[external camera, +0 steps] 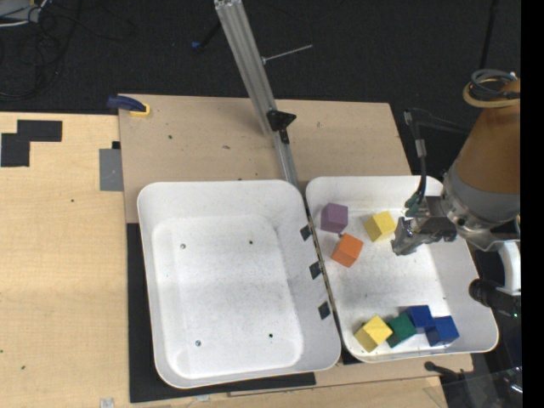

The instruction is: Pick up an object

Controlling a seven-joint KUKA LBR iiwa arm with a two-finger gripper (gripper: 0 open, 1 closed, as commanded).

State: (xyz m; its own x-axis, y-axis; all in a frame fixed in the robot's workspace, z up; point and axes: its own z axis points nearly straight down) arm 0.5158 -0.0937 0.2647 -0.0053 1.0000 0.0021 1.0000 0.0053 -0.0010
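Two white bins are seen side by side on the bench. Left bin (170,206): only dark specks on its floor.

Right bin (476,334), blocks listed left to right:
- purple block (334,218) at about 10 o'clock from bin centre, near the divider.
- orange block (347,251) just beside it at 5 o'clock, tilted, apart or barely touching; cannot be told.
- yellow block (382,225) at 3 o'clock of the purple one, well apart.
- Cluster at the bin's 6 o'clock edge: second yellow block (371,333), green block (401,327) touching it at 3 o'clock, then two blue blocks (431,324) touching the green one.

Gripper (403,246) is seen over the right bin, at roughly 4 o'clock of the upper yellow block and just beside it. Arm (489,155) enters from 3 o'clock. Nothing is seen between the fingers. Whether the jaws are open or closed cannot be told; the fingertips are dark and merged against their shadow.

A slanted aluminium rail (251,66) is mounted at 12 o'clock, behind the bins.
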